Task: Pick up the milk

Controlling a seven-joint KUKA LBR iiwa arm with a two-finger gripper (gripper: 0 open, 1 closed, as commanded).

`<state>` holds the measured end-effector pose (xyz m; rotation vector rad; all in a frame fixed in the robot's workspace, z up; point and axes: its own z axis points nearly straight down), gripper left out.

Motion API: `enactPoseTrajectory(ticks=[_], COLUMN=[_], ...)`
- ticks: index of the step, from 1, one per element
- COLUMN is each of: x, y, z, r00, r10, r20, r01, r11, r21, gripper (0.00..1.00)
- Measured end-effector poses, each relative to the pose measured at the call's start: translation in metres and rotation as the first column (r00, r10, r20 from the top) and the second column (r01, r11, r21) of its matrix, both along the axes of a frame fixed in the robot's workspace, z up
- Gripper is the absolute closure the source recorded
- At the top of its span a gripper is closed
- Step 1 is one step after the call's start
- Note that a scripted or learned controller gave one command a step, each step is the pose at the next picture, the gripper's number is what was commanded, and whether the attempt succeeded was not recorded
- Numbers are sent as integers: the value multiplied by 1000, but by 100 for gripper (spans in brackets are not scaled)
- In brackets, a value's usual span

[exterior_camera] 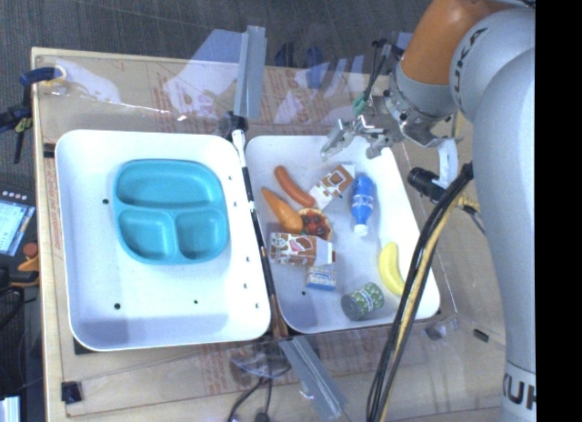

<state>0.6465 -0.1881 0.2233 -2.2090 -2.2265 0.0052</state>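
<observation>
Gripper (pixel 353 141) spread, holding nothing, above far edge of right bin (pixel 416 229); milk (pixel 292 248) lying near bin's left wall, beside carrot (pixel 281 210), well apart from gripper; blue bottle (pixel 363 202) and banana (pixel 391 268) further right; blue tray (pixel 171 208) in left bin (pixel 82 275).

I saw a blue divided tray (pixel 173 208) lying in the left bin (pixel 82 302). In the right bin (pixel 414 229), a hot dog (pixel 294 185) lay beside a carrot (pixel 280 210), with a blue bottle (pixel 363 202), banana (pixel 390 268) and green can (pixel 364 301) nearby.
</observation>
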Motion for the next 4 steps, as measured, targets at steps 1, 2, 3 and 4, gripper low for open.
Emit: enactPoseTrajectory(ticks=[1,2,3,4], x=[-11,-26,11,-13], y=[36,42,40,76], z=[-104,-117,-130,-129], r00=[997,990,986,928], r10=[80,138,164,371], r20=[8,32,8,7], r01=[-80,-138,-164,-371], r11=[997,990,987,928], r21=[-4,-14,-1,-14], gripper=[0,0,0,0])
